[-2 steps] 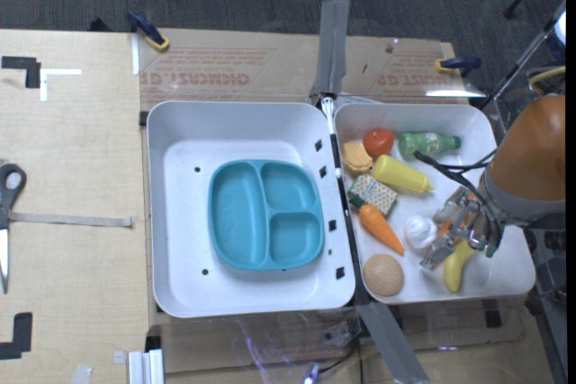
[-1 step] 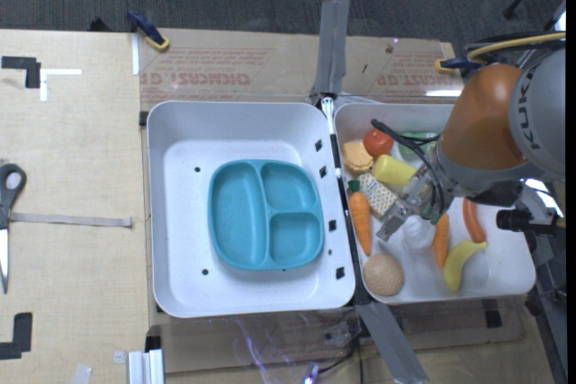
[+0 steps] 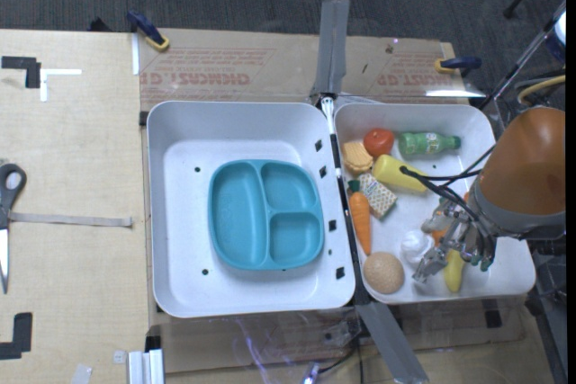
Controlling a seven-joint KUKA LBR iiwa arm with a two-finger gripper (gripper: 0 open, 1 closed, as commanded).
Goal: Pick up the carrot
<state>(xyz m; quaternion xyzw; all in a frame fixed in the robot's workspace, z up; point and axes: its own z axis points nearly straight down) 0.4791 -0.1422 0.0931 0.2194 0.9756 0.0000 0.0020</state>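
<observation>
**Operator:** Report task status: carrot pickup.

**Technician:** Not completed. The carrot lies flat on the floor of the right bin, close along that bin's left wall, with its green top pointing toward the far side. It is touching or just beside a patterned block at its upper end, and a tan ball rests near its tip.

**Operator:** Position of the pincer?

**Technician:** The pincer is low in the same bin, toward the near right corner, well apart from the carrot. It sits among other items: a yellow piece just beside it and a small white object to its left. Whether it is open, closed or gripping cannot be determined; the tip is too cluttered to read. The carrot is plainly not in it.

**Operator:** Other contents?

**Technician:** A red tomato, a green bottle, a yellow corn-like item. The left bin holds a teal divided plate.

**Operator:** Remaining steps?

**Technician:** In my judgement, all of them: travel left to the carrot, align across its narrow body, close, lift. Crowding by the block and the wall may hinder the grasp.
</observation>
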